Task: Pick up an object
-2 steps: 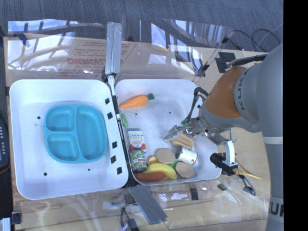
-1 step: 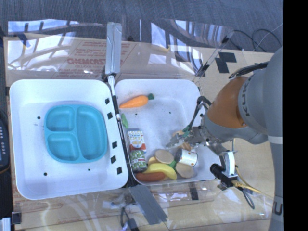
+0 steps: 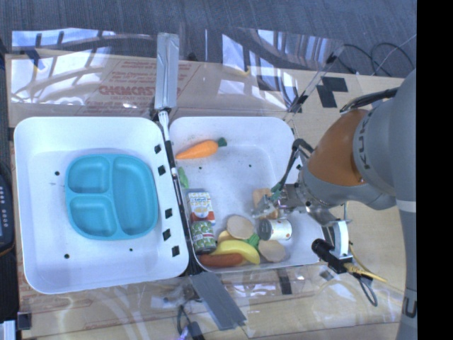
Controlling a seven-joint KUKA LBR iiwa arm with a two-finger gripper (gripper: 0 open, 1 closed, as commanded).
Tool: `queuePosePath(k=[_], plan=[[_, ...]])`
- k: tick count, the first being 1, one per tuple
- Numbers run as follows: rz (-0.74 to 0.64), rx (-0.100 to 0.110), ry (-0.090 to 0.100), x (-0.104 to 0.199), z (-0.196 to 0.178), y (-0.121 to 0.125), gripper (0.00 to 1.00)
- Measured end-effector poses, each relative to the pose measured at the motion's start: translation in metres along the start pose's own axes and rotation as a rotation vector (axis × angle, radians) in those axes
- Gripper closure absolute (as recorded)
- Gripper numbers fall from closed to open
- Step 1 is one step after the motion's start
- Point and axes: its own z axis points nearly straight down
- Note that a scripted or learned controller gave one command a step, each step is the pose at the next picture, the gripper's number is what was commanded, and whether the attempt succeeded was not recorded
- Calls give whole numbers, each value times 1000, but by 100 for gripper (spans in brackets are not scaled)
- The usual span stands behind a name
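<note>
Hand (image 3: 272, 205) reaches low (arm (image 3: 368, 154) bent) into right bin (image 3: 233, 129).

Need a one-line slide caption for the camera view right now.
KUKA arm's end effector low in the right bin among toy food, near a carrot and banana; blue divided tray in the left bin.

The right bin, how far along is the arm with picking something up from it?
Done: the gripper has reached into the right bin, low over the pile near the small can. In hand: nothing visibly lifted. Left: grasp and raise one item; the carrot, banana and the blue tray lie untouched.
</note>
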Motion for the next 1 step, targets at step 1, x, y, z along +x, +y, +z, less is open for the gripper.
queuePosePath(k=[1], plan=[[65, -8, 0, 30, -111, 41, 100]])
